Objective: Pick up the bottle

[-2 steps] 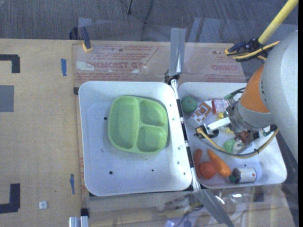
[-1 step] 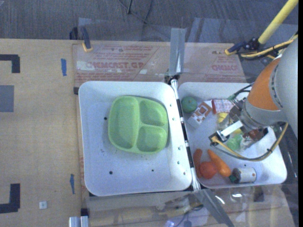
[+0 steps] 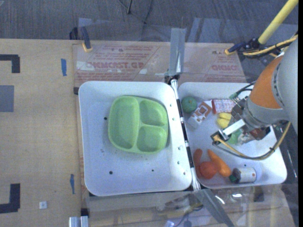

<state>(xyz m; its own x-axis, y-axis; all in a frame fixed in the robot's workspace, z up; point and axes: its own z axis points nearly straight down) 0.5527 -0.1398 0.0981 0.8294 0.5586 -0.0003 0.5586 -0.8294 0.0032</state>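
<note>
Likely approach step. Gripper [image 3: 244, 134] hovers mid right bin [image 3: 270, 162]; jaw state cannot be told. Bottle [image 3: 245, 175] lies at its 6 o'clock, beside carrot [image 3: 218, 161]. Next: shift there, descend.

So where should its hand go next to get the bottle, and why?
Probably a short slide toward the bottom of the view, then down. The hand hangs over the middle of the right bin. What looks like the bottle, a small pale cylinder on its side, lies nearer that bin's lower edge, just right of the orange carrot.
</note>
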